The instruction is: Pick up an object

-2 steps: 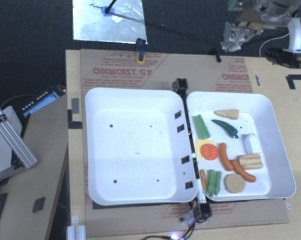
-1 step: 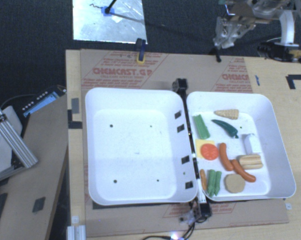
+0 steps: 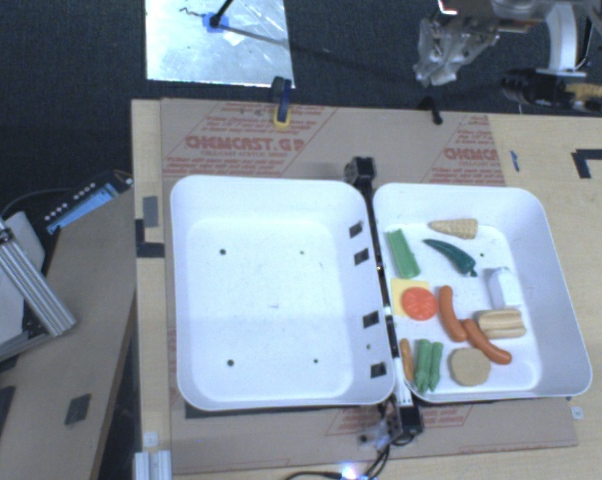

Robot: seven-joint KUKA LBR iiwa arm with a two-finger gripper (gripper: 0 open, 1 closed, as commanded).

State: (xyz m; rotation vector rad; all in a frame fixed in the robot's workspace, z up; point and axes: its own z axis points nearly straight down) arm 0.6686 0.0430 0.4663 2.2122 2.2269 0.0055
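Gripper position: at 12 o'clock above the right bin, off the bench and well clear of every item. The wrist area is blurred, so I cannot tell how the gripper is set, and nothing can be made out in its grasp.

Item location: all candidates lie in the right bin, packed toward its centre and its 6 o'clock edge. The left bin sits at 9 o'clock of it.

Item appearance:
- Corn piece, pale yellow, at 12 o'clock in the group.
- Dark green pepper, curved, just below the corn.
- Green pod, long, near the divider.
- Tomato slice, red, on a yellow square.
- Sausage, orange-red, with a second one at 4 o'clock of it.
- Bread roll, tan, touching the second sausage.
- White cylinder, at 12 o'clock of the roll.
- Round biscuit, tan, at the 6 o'clock edge.
- Green beans, beside a small carrot.

Probable faults:
- Crowding. The sausages, roll and biscuit lie close together; a descent there may strike a neighbour or pinch two items.
- Low profile. The tomato slice probably lies flat and may offer no grip.
- Wall proximity. The carrot and pod lie near the divider, which may block one side of the grasp.
- Rolling. Round items may slip aside on contact.
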